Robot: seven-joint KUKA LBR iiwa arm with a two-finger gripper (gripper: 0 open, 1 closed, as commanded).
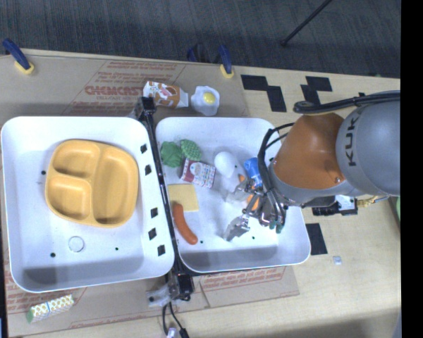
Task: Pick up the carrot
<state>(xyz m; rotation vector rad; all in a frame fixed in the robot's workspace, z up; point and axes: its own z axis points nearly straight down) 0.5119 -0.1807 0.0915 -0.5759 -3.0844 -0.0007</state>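
Carrot pick-up on a tabletop (324, 263) carrying two shallow white bins side by side. The left bin (28, 259) holds a yellow divided plate (92, 182). The grey arm (370, 146), with its orange band, reaches in over the right bin (296, 248) from the right. Its end effector (238, 227) hangs low near that bin's front right area; whether it is apart or together cannot be told, and nothing is visibly held.

The carrot (183, 224) appears to be the slim orange-red piece lying at a slant near the right bin's left wall, well apart from the end effector. A yellow cheese slice (185, 197) sits just beside its upper end. Further back are a printed packet (199, 173), green leafy pieces (180, 152) and a white egg (225, 163).

Risks, as judged from here: the nearby wall may block one side of a grasp, the cheese could be caught along with the carrot, and the carrot's smooth rounded shape could roll or slip free. The nearby clutter could also be pinched by mistake.
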